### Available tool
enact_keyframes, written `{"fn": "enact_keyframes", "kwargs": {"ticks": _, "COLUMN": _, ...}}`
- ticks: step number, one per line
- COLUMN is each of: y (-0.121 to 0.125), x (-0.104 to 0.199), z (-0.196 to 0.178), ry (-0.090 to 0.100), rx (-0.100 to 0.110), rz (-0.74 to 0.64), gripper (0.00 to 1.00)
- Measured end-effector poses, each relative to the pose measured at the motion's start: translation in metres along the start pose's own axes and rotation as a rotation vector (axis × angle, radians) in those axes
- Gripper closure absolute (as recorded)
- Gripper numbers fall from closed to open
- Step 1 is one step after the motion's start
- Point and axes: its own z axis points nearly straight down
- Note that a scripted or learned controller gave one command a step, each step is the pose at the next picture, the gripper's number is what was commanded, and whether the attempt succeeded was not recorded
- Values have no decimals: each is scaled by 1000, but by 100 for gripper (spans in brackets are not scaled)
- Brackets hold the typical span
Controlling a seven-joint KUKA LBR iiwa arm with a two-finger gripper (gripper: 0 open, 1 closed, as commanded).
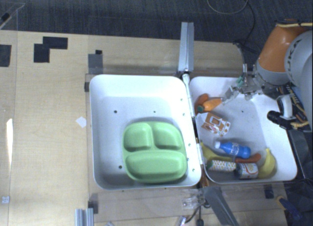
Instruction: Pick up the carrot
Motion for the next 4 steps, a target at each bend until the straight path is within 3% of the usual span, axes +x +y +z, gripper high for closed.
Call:
{"fn": "enact_keyframes", "kwargs": {"ticks": 1, "y": 17, "x": 47, "z": 10, "ry": 1, "rx": 13, "rz": -264, "gripper": 0}}
{"fn": "enact_keyframes", "kwargs": {"ticks": 2, "y": 9, "x": 56, "z": 12, "ry": -3, "rx": 8, "rz": -524, "gripper": 0}}
{"fn": "enact_keyframes", "kwargs": {"ticks": 3, "y": 14, "x": 61, "z": -1, "ry": 0, "rx": -4, "rz": -529, "gripper": 100}}
{"fn": "enact_keyframes", "kwargs": {"ticks": 4, "y": 5, "x": 76, "z": 12, "ry": 5, "rx": 0, "rz": -923, "gripper": 100}}
